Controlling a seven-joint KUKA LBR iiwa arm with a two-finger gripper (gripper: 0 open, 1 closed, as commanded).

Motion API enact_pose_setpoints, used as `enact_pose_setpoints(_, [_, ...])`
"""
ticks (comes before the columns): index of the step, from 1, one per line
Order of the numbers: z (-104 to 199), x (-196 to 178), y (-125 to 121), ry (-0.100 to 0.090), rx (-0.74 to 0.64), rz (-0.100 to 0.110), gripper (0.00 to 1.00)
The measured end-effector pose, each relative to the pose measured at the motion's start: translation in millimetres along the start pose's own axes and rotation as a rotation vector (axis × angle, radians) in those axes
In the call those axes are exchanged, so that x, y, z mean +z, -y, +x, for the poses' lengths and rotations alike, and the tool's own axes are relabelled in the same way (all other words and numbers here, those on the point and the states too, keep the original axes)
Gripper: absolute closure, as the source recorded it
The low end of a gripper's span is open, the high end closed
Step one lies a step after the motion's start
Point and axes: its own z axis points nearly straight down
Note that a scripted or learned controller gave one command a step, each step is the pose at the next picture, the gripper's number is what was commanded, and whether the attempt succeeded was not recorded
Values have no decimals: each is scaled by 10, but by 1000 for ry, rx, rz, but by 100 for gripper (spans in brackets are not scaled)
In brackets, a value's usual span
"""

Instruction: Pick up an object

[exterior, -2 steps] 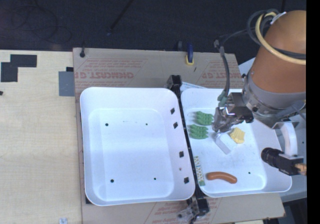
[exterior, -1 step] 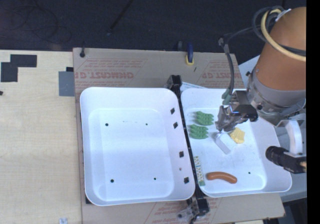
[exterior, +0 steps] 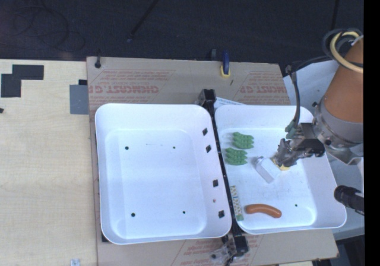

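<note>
Hovering low inside the right bin (exterior: 323, 214), gripper (exterior: 284, 159) sits just beside a small pale block (exterior: 265, 169); whether it touches or grips cannot be told; nothing looks lifted, so pick seems not yet done. Left of the block: two green pieces (exterior: 239, 148); below it: an orange sausage-shaped piece (exterior: 263, 210). Left bin (exterior: 107, 170) adjoins.

A robotics lab: two white bins (exterior: 155, 230) clamped to a cardboard-covered bench (exterior: 53, 170), loose cables (exterior: 35, 3).
</note>
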Motion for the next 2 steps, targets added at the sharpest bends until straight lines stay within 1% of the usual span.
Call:
enact_pose_setpoints(1, [814,-438,-93,-3,-15,-8,100])
enact_pose_setpoints(2, [1309,-1070,7,-4,-14,-11,100])
